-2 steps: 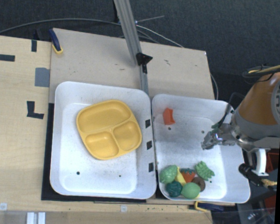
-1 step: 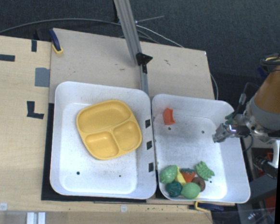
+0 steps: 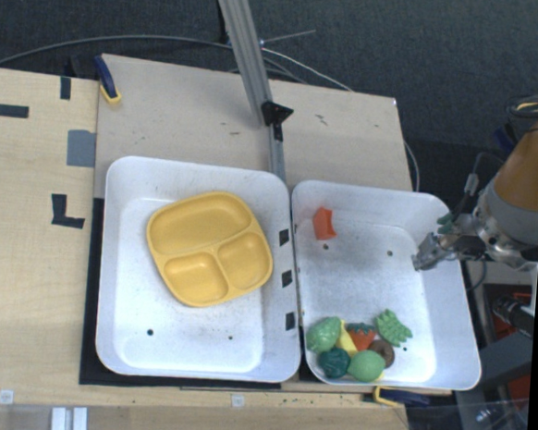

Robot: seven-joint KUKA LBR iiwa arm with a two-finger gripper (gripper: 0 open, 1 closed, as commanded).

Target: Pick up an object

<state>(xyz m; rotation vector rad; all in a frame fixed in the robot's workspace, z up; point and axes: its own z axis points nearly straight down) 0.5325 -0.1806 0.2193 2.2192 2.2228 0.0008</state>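
An orange block [image 3: 324, 223] lies near the back left of the right bin [image 3: 447, 307]. A heap of small toy foods sits at that bin's front: a light green piece [image 3: 325, 333], a red piece [image 3: 361, 337], a dark teal piece [image 3: 334, 361], a green ball [image 3: 366, 365] and a leafy green piece [image 3: 393, 327]. My gripper [image 3: 428, 254] hangs over the right bin's right side, well apart from the block and the heap. I see nothing between its fingers.
A yellow divided plate [image 3: 211, 248] lies in the left bin [image 3: 120, 337]. A slanted metal pole [image 3: 249, 55] rises behind the bins. A blue and yellow clamp [image 3: 106, 80] sits at the bench's back left.
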